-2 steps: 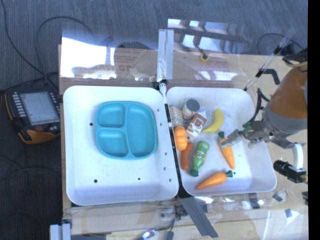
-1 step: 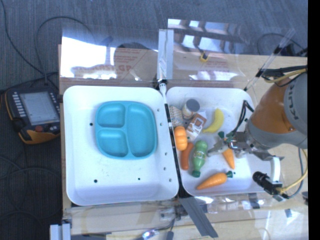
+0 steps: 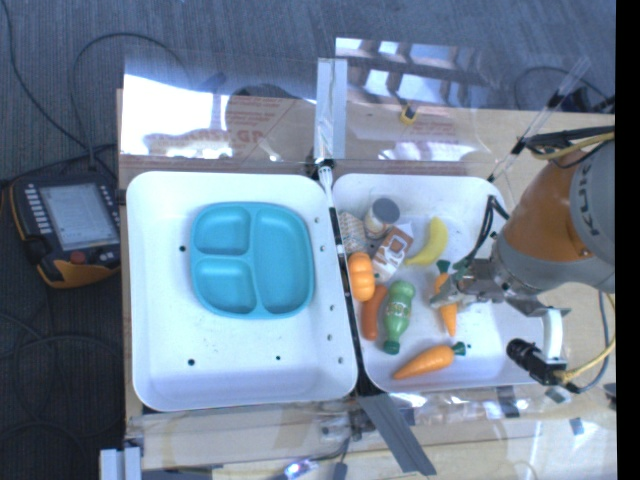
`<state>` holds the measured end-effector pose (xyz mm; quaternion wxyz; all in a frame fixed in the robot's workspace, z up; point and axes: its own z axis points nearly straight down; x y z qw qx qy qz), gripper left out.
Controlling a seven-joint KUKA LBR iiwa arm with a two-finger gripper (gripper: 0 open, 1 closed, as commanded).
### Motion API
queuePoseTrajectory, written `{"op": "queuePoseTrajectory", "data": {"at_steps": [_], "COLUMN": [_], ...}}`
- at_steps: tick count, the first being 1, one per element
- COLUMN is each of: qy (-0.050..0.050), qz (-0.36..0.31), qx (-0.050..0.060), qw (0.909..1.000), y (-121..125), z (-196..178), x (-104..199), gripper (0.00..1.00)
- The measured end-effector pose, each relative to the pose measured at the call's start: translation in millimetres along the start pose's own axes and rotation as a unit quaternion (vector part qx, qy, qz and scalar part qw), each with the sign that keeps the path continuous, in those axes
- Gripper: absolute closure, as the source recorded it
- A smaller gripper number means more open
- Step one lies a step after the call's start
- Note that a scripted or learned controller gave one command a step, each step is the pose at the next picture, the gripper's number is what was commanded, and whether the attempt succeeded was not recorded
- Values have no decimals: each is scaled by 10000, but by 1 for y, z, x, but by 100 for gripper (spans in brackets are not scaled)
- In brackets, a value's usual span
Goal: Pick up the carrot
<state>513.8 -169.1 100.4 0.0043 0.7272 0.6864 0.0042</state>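
Note:
A large orange carrot (image 3: 424,361) with a green top lies near the front wall of the right bin (image 3: 480,373). A smaller carrot (image 3: 448,316) lies a little further back, right below my gripper (image 3: 456,288). The gripper hangs over the right-hand part of that bin, at the end of the grey arm with its orange band (image 3: 550,218). Something orange (image 3: 440,281) shows at the gripper's left side, and I cannot make out what it is or whether it is held.
The right bin also holds a banana (image 3: 433,242), a green bottle (image 3: 397,313), an orange fruit (image 3: 361,276), a reddish stick (image 3: 370,314), a small carton (image 3: 393,251) and a can (image 3: 384,211). A blue divided plate (image 3: 251,259) sits in the left bin (image 3: 160,348).

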Motion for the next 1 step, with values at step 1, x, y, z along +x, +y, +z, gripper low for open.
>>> {"op": "queuePoseTrajectory", "data": {"at_steps": [1], "qy": [-11], "qz": [-58], "qx": [72], "qw": [10000], "y": [20], "z": [-133], "x": [62], "gripper": [100]}}
